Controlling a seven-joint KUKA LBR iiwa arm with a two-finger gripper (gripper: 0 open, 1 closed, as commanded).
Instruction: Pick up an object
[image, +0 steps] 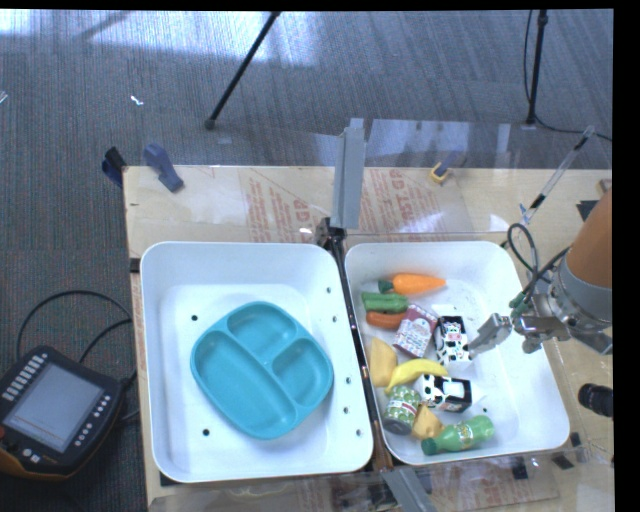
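arm (590, 270) is cut off at the right edge, only wrist + orange band show. gripper (492, 332) hangs over the right bin (520, 400), fingers spread, nothing between them; its tip sits just beside the cow carton (452, 340), at the carton's 3 o'clock. can't tell if they touch. toys crowd the bin's left half: carrot (418, 284) at 12, green bottle (458, 436) at 6, banana (416, 371) mid-pile, 2nd cow carton (446, 392) partly under it. small labels too blurry to read. left bin (170, 290) holds a blue tray (262, 369). bench is brown board w/ red print, grey carpet beyond, a pendant (50, 405) at 9 on the floor.
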